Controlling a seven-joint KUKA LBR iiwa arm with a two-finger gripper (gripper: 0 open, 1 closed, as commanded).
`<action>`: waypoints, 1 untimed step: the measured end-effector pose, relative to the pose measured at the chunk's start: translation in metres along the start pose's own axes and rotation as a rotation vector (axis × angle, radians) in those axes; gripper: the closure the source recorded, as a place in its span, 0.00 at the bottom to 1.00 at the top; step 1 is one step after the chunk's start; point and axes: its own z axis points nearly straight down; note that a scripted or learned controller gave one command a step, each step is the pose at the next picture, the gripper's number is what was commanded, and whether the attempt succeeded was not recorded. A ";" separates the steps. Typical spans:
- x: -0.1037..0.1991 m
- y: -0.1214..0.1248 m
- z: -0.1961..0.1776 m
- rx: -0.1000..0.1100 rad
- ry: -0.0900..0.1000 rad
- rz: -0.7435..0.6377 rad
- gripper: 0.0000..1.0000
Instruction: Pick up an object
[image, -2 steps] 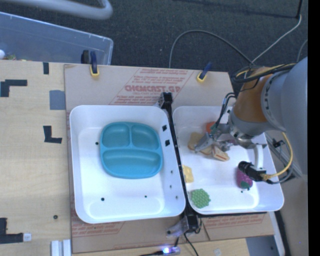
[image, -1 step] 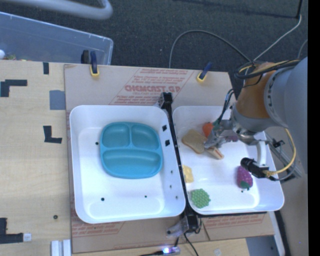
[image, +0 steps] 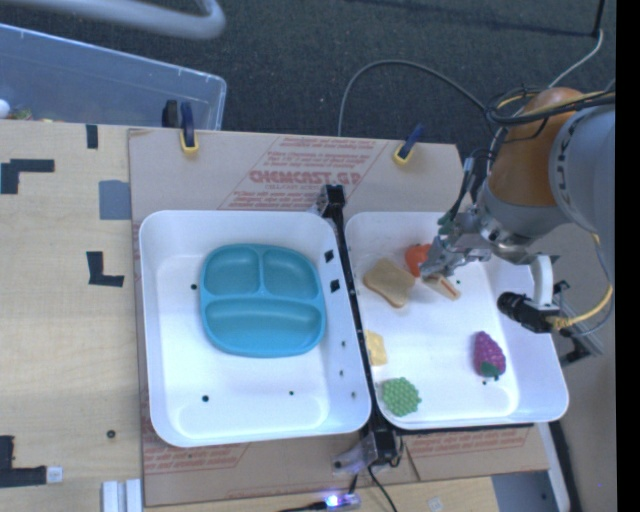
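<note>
My gripper (image: 440, 268) reaches down into the right bin (image: 530, 405) at its upper middle, right over a red-orange piece (image: 416, 257) and an orange stick-like item (image: 446, 290). A tan bread slice (image: 389, 282) lies just left of it. Lower in the same bin are a yellow cheese piece (image: 375, 348), a green broccoli-like lump (image: 400, 396) and a purple grape bunch (image: 488, 354). The arm's wrist hides the fingertips.
The left bin (image: 160, 300) holds a blue divided plate (image: 262, 300). A black divider (image: 345, 290) runs between the bins. A black cable fitting (image: 525, 310) hangs at the right bin's right rim. Yellow clamps (image: 189, 140) sit at the cardboard's far edge.
</note>
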 end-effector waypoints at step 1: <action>0.000 0.001 -0.053 0.001 0.000 0.001 1.00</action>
